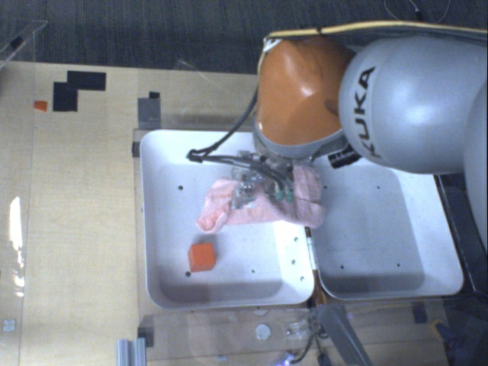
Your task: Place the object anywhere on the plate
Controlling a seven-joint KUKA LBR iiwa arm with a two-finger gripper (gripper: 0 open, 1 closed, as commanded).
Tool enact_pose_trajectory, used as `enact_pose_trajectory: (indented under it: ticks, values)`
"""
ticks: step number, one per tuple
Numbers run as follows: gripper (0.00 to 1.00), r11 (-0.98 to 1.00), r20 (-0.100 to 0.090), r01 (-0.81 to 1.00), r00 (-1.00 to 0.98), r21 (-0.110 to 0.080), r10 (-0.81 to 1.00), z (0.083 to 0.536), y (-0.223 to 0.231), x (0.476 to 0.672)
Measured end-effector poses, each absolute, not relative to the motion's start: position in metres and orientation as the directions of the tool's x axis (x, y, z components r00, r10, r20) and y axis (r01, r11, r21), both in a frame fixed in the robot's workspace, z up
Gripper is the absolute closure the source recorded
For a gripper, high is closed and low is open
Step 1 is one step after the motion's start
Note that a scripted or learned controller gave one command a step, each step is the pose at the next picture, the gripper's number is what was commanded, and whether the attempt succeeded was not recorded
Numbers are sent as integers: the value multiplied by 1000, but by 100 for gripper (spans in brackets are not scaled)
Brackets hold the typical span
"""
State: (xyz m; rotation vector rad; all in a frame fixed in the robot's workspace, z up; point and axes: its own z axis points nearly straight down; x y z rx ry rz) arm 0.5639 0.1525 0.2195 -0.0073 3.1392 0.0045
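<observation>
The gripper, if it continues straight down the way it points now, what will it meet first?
Most likely the pink cloth lying in the left bin: the gripper hangs directly over it. Depth is unclear, so it may already touch. The orange block sits apart, nearer the front.

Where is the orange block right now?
The orange block lies in the left bin, toward its near-left corner, just below the pink cloth and apart from it.

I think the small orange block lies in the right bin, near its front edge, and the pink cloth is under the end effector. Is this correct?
Not quite. The camera view shows the orange block in the left bin, near its front edge, not in the right bin. The rest holds: the pink cloth lies under the end effector.
</observation>
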Motion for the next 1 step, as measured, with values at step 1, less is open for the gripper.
enact_pose_trajectory:
  ticks: [1]
  values:
    - [0,1000,-2,-4,-1000,3,-4,219,152,564]
